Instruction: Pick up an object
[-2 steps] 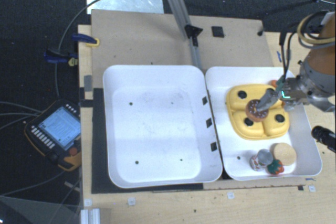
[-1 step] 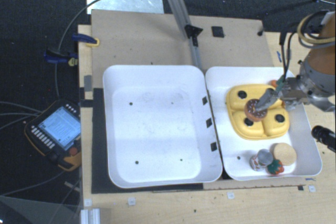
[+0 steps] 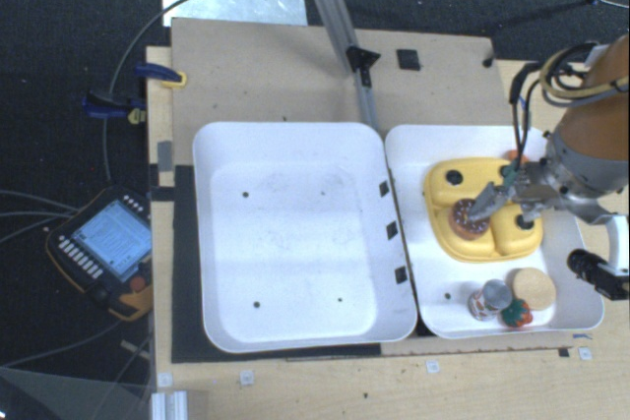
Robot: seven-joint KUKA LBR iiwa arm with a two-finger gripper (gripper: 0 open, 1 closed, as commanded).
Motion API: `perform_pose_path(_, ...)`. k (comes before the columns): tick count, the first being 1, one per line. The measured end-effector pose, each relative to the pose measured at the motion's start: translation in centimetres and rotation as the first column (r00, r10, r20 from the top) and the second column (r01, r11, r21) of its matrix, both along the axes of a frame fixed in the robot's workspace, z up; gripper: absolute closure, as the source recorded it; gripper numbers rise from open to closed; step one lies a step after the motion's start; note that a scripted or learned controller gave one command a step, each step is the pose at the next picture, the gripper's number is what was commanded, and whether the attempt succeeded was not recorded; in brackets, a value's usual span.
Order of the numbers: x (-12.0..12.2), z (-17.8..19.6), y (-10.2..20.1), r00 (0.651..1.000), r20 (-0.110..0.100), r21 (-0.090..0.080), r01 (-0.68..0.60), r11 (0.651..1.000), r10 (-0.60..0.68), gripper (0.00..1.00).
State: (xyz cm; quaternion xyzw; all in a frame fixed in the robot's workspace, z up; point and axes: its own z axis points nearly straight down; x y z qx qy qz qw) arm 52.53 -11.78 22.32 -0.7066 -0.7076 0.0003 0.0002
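Observation:
In the right bin (image 3: 589, 308) lies a large yellow moulded object (image 3: 479, 248) with black dots on its top. A brown ring-shaped piece (image 3: 469, 220) rests on its left part. My gripper (image 3: 492, 202) reaches in from the right and hangs right over the yellow object, its tip next to the brown ring. Whether it touches either one I cannot tell. The grey and orange arm (image 3: 591, 128) covers the bin's right rim.
A tan disc (image 3: 535, 285), a grey capped piece (image 3: 491, 296) and a small green item (image 3: 514, 314) sit near the right bin's front wall. The left bin (image 3: 209, 211) adjoins it. A slanted metal pole (image 3: 333, 3) crosses the back.

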Motion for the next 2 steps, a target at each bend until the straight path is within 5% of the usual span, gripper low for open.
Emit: perform_pose_path(2,-1.0,-9.1,-0.1,1.0,-0.002,0.001,0.001,1.0,-0.001,0.0)
